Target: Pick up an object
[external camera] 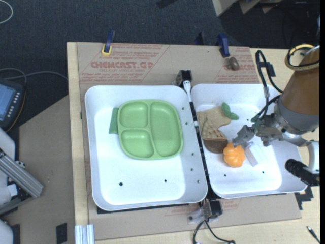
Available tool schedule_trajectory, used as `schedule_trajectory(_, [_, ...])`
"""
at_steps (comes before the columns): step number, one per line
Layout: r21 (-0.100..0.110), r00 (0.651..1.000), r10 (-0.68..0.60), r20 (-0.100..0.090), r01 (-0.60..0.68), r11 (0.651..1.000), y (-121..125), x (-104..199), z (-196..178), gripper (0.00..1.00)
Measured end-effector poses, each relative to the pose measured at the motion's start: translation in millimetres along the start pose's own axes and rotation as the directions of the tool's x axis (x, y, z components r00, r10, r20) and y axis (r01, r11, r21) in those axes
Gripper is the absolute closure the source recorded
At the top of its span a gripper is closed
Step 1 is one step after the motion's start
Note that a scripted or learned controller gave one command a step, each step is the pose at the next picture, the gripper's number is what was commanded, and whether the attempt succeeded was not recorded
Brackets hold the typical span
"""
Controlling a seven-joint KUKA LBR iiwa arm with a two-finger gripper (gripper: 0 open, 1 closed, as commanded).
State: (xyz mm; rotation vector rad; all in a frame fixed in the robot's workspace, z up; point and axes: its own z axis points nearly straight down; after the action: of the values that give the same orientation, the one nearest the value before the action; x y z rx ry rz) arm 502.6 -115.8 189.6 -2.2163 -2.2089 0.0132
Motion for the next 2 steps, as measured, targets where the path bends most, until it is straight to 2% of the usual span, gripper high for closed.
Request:
schedule_trajectory(1, [-0.014,1.0,-0.003,0.002,0.003,1.0,3.1,0.1,-6.6,0.0])
schedule_trajectory(2, [-0.009,1.0,-0.003,0.0,0.003,1.0,4.5,0.6,35.6,0.0])
